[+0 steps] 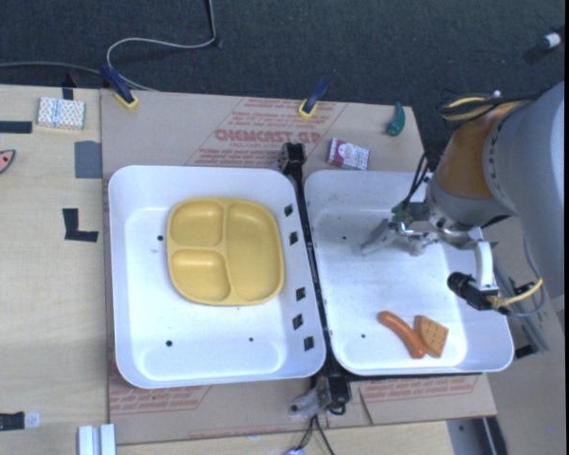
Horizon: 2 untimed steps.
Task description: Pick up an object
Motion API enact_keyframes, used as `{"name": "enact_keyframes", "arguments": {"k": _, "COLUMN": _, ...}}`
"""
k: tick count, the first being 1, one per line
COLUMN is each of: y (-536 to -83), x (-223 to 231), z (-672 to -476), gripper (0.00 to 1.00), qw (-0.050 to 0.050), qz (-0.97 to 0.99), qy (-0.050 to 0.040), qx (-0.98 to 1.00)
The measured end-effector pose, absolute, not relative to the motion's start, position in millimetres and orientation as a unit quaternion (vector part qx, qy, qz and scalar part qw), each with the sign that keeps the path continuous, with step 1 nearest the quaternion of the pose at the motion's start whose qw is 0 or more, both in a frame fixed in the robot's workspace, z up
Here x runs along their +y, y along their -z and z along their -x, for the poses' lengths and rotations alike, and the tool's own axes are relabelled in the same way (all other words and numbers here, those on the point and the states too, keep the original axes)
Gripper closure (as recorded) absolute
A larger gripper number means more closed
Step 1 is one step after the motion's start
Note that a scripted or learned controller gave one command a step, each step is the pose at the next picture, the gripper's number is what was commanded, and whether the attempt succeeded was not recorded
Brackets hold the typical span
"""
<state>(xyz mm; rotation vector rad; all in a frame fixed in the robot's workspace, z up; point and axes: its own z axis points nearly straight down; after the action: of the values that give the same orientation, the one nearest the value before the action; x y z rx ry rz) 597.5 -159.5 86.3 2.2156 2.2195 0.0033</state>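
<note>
Brown cardboard point(266, 136) covers the bench beneath two shallow white bins set side by side. Near the front of the right bin point(360, 349) lies an orange sausage-shaped piece point(400, 333), and touching its right side is a tan cracker-like square point(431, 335); both rest on the bin floor, well apart from the gripper. Further back in the same bin, the gripper point(375, 243) hangs low over bare white floor, its grey fingers point(370, 245) pointing left toward the divider. They look close together with nothing between them, though how far they are parted cannot be told from this angle. Behind it, the arm point(474, 164) with its orange band reaches in from the right. In the left bin point(133, 349) sits a yellow three-compartment plate point(226, 251), upright and toward the back. Beyond the bins, a small red-and-white packet point(347, 154) lies on the cardboard.
</note>
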Motion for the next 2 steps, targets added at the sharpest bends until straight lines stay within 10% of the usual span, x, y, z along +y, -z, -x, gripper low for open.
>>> {"name": "enact_keyframes", "arguments": {"k": 2, "y": -86, "x": -123, "z": -497.0, "gripper": 0.00, "qw": 0.002, "qz": -0.707, "qy": -0.0006, "qx": 0.707}}
